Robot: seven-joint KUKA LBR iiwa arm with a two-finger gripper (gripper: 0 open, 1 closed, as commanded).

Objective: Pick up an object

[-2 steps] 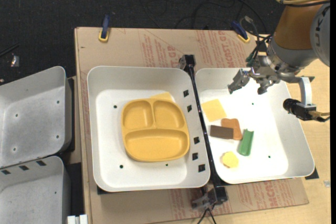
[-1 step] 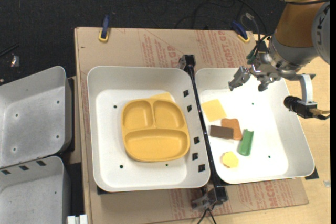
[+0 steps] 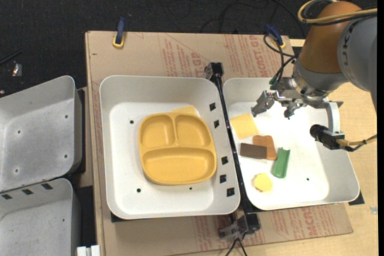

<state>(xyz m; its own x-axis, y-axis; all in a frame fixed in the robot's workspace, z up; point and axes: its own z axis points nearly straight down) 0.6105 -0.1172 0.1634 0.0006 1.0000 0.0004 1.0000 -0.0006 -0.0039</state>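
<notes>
The right bin (image 3: 336, 186) holds several small items: a pale yellow square slice (image 3: 244, 126), a dark brown block (image 3: 252, 151) against an orange-brown piece (image 3: 266, 142), a green cylinder (image 3: 280, 163) and a small yellow round piece (image 3: 262, 183). My gripper (image 3: 276, 105) hovers over the back of this bin, up and to the right of the yellow slice. Its fingers (image 3: 261, 104) are spread open with nothing between them.
A yellow divided tray (image 3: 177, 148) lies in the left bin (image 3: 120, 189). A black divider (image 3: 223, 123) runs between the bins. The grey and orange arm (image 3: 327, 51) leans in from the right, with a cable and black fitting (image 3: 324, 136) over the bin's right side.
</notes>
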